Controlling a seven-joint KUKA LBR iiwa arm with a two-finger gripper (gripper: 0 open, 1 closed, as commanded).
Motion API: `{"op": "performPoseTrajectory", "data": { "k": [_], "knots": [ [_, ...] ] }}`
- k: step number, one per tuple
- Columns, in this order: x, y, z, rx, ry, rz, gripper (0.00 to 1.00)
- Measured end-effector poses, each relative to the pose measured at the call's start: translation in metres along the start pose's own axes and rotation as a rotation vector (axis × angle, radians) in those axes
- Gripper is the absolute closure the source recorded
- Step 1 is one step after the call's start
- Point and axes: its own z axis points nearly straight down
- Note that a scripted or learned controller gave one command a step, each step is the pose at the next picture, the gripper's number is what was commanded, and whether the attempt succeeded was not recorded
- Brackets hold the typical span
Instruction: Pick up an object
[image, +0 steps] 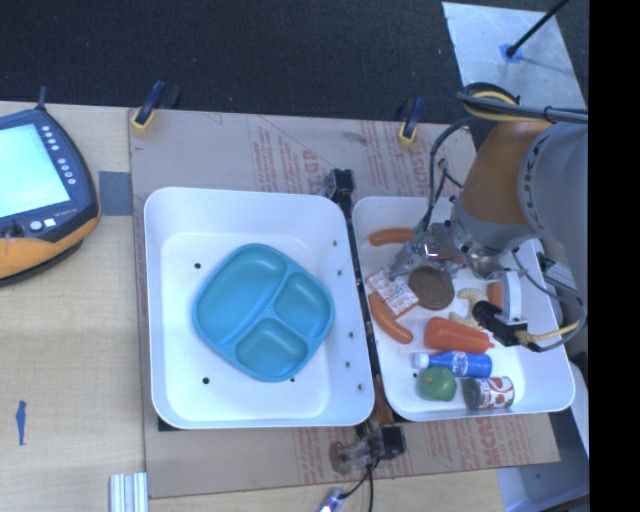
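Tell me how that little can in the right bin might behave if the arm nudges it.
The can lies on its side, so it would probably roll. It looks small, likely light. The bottle and the green apple sit close, so it may bump them.

The arm (520, 180) covers the upper right of the right bin (560, 400), hiding that corner and whatever lies beneath it. The gripper (432, 250) is buried in wrist hardware and cables, its fingertips indistinct. A sausage (390, 237) near the bin's top edge is partly masked by the wrist, and a brown disc (432, 288) is overlapped at its upper rim. The can (490, 393) carries a label too small to read. The handheld screen (35, 200), perhaps a control pendant, is cut off at the left edge.
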Motion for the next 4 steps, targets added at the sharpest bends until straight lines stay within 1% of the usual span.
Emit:
{"op": "performPoseTrajectory", "data": {
  "k": [1, 2, 3, 4],
  "knots": [
    [-0.001, 0.001, -0.011, -0.001, 0.0, -0.001, 1.0],
    [-0.001, 0.001, -0.011, 0.0, 0.0, -0.001, 0.0],
    [-0.002, 0.001, -0.021, 0.001, -0.001, -0.001, 1.0],
    [-0.002, 0.001, -0.021, 0.001, -0.001, -0.002, 0.0]
  ]
}}
